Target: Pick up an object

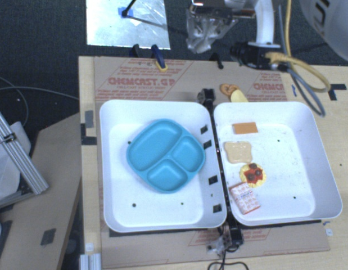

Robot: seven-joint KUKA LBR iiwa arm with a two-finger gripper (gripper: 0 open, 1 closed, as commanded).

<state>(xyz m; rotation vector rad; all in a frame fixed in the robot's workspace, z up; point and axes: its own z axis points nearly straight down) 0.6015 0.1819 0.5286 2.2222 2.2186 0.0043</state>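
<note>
The right bin point(325, 167) holds four small, flat pieces in a loose column near its wall next to the left bin point(114, 151): an orange rectangular slab point(244, 128) farthest up, a pale bread-like slice point(238, 151) just below it, then a round yellow piece with a red topping point(253, 175), and nearest the bin's lower edge a red-and-white packet point(245, 198) lying at a tilt. All look like light toy food, stiff enough to keep their shape, but so thin that they lie almost flush with the bin floor, so a pinch would have to catch two opposite edges, not the flat face. The round topped piece seems thickest and may offer the best purchase; the packet looks slick and could slide. The left bin carries a blue divided plate point(166, 155), broad and awkward to take hold of except at its rim. The claw point(204, 35) hangs well above the right bin's far wall, over the tabletop's point(140, 77) far edge, with nothing in it; its blurred outline leaves how far it is spread impossible to judge.
</note>
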